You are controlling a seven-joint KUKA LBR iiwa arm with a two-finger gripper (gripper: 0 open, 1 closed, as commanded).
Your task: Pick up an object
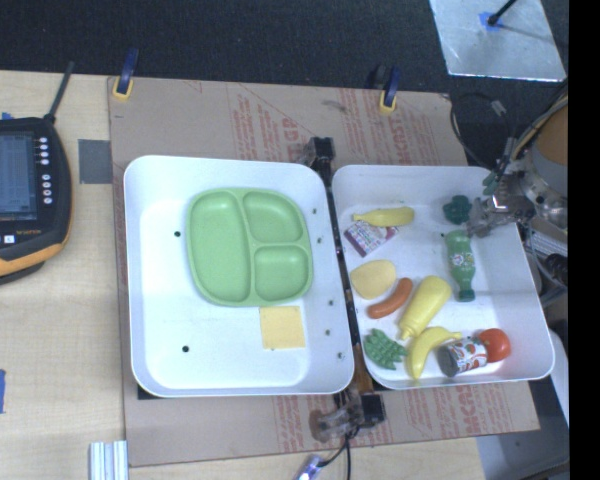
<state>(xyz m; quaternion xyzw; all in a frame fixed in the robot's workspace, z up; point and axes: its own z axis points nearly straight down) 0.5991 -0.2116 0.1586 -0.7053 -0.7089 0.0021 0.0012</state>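
I see the gripper (pixel 492 208) at the far right corner of the right bin (pixel 540 313), reaching in from the right over the rim; its jaws are a blur of metal from here and I cannot tell how they stand, nor make out anything held. Just left of it sits a dark green lump (pixel 457 208), with a green bottle (pixel 461 263) lying just near of that, neck pointing nearward. Far left in the same bin: a yellow corn-like piece (pixel 383 217) above a small wrapped packet (pixel 364 237). Mid-bin: a pale yellow potato shape (pixel 372 277), an orange-red sausage (pixel 389 297) touching it, and a yellow squeeze bottle (pixel 424 305) slanting beside that. Near edge: a green leafy piece (pixel 383 348), a banana (pixel 425 350), a small can (pixel 463 356) on its side, and a tomato (pixel 494 344) touching the can. The left bin (pixel 150 268) holds a green divided plate (pixel 249 245) and, just near of it, a yellow cheese square (pixel 282 327). A pendant (pixel 15 198) lies on the bench at far left.
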